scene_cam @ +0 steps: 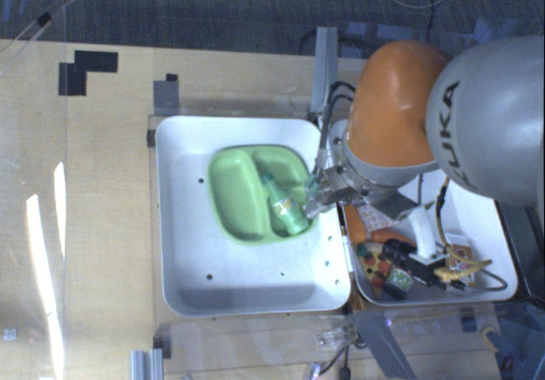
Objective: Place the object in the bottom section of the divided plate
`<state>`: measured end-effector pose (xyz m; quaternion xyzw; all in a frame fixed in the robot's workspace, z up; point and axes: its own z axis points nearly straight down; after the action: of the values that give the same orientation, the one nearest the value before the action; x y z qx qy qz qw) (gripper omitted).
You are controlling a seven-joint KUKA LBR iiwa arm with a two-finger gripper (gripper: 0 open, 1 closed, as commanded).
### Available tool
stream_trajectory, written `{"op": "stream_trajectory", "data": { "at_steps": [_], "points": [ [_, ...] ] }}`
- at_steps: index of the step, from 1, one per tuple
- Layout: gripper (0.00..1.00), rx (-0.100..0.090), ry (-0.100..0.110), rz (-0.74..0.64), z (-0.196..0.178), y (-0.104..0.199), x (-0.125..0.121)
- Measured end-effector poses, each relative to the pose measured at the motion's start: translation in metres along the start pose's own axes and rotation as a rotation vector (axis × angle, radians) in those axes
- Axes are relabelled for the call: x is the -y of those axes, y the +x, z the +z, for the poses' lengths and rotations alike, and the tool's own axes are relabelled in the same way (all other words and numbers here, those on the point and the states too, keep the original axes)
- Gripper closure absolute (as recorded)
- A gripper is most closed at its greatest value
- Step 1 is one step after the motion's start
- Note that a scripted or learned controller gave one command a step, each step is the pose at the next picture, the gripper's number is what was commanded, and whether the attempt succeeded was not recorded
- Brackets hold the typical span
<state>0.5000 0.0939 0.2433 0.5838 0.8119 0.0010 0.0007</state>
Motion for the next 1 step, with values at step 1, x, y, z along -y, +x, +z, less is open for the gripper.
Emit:
{"op": "stream_trajectory", "data": {
  "at_steps": [1],
  "points": [
    [1.00, 0.000, -0.003, -0.158, -0.0041, 0.0177, -0.0467]
  ]
}}
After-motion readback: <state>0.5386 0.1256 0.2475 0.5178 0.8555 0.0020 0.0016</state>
